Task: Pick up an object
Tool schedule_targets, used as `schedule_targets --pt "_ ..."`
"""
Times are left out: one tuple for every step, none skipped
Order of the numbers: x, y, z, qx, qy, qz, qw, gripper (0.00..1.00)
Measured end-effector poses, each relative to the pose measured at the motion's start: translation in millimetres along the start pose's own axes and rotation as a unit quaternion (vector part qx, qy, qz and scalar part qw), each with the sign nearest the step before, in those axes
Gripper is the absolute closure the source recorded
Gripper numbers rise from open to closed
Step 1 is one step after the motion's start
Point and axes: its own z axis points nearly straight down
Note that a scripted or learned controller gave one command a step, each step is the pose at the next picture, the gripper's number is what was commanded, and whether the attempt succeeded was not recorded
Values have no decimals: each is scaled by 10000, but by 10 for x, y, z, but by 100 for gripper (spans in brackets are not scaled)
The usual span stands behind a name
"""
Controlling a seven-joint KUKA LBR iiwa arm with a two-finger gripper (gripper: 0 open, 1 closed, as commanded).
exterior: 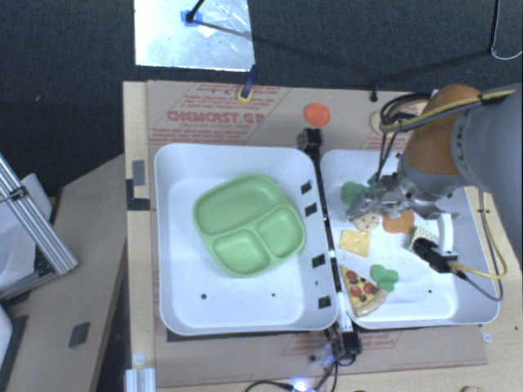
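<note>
Claw (369, 205) low in right bin (466, 300), grip unclear, cheese (355, 242) beside, pizza slice (364, 291) at front edge

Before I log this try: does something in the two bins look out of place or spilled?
Nothing stands out. The green tray lies flat but slightly turned in the left bin. The pizza slice, cheese and other toy foods lie loosely scattered in the right bin, below the gripper.

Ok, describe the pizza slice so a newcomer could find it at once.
Look at the right bin of the two white ones. At its near left corner, beside the divider, lies the pizza slice. Its red topping with dark spots and tan crust set it apart from the plain yellow cheese wedge and green broccoli nearby.
</note>
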Motion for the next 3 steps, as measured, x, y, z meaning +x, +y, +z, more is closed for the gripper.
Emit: schedule_targets --pt "-8 21 -135 -33 -7 1 10000 100" --pt "39 -37 -727 -24 0 -14 10000 100" --pt "53 -8 -1379 -36 -3 -18 10000 100"
